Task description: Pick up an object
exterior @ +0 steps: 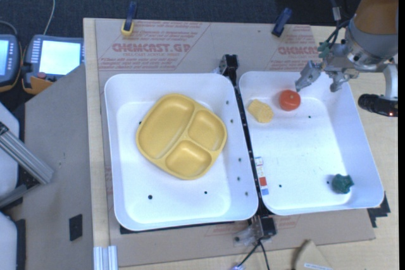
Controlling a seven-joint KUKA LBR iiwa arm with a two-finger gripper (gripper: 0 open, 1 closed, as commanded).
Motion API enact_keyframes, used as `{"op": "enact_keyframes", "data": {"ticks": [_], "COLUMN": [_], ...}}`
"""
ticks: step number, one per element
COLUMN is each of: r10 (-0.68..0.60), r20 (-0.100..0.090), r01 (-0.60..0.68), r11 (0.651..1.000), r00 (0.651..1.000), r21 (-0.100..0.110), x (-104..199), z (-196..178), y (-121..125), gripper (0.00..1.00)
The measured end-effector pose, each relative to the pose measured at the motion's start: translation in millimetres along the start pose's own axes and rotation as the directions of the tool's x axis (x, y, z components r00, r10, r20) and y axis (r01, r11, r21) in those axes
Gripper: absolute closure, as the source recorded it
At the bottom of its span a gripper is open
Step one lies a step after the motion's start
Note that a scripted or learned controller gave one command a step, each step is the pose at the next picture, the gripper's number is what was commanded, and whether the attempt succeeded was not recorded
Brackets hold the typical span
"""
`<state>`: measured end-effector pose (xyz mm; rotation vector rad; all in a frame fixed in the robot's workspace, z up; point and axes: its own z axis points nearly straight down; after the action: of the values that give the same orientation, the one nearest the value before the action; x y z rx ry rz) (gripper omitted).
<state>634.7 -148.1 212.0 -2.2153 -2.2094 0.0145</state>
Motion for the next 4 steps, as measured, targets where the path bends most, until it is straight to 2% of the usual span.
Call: {"op": "enact_keyframes", "data": {"ticks": [1,2,3,4], "r10": [-0.003,-0.003,-0.004,-0.003], "r20": [0.003,0.001,0.001,0.002], "r01": [0.003,0.003,0.004,0.003], "r11": [1.0,1.0,1.0,1.0], "r00": [1.0,1.0,1.0,1.0], "r21": [-0.015,-0.01,-0.01,-0.012], "x": [0.4,8.1,15.8,16.2], "z": [-9.0,46.0,104.0,128.9], "y": [2.8,-3.7,2.0,1.9], "gripper": [0.0,0.0,0.0,0.0]}}
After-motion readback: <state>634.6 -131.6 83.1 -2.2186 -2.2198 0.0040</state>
